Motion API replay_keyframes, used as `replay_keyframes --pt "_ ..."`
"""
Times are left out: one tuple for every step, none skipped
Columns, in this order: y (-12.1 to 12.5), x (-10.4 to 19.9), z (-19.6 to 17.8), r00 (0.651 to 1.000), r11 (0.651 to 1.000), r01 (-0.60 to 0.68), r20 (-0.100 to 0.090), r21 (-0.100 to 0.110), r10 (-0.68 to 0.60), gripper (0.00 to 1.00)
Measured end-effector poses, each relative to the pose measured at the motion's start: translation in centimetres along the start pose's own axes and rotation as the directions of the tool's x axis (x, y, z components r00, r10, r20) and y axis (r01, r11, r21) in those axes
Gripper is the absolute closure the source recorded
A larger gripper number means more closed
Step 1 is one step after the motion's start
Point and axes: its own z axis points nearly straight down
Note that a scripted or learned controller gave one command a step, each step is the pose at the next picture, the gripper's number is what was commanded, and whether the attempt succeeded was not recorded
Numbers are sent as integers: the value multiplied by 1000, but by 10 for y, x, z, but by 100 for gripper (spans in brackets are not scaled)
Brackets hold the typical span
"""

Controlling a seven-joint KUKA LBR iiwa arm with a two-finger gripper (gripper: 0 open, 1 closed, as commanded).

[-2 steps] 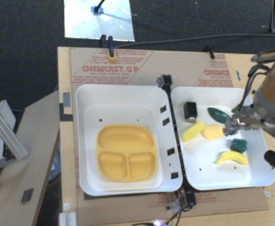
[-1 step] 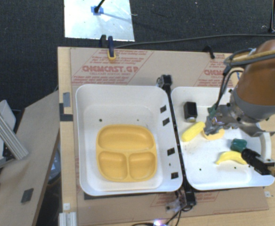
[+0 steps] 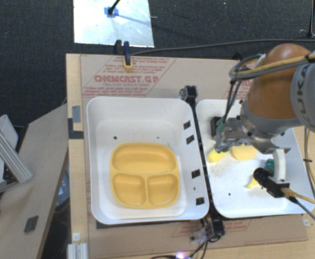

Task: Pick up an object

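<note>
In the right bin (image 3: 238,209) lie several yellow things: a small lump (image 3: 215,157) near the left wall, a larger rounded piece (image 3: 244,153) beside it, and a small scrap (image 3: 252,184) further forward. A small teal thing (image 3: 269,165) lies to the right of them. My gripper (image 3: 221,142) hangs low over the bin's left side, just above the small yellow lump and touching or nearly touching it. The grey and orange arm covers the back of this bin.
The left bin (image 3: 101,123) holds a yellow divided tray (image 3: 144,174) with three compartments. A black clip strip (image 3: 196,144) runs along the wall between the two bins. Cardboard lies under both bins, and a blue clamp (image 3: 127,53) stands at its far edge.
</note>
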Motion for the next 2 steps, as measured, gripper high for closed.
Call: replay_keyframes --pt "6 55 11 1000 1000 1 0 0 -1 100" --pt "12 105 3 1000 1000 1 -1 -3 -1 100"
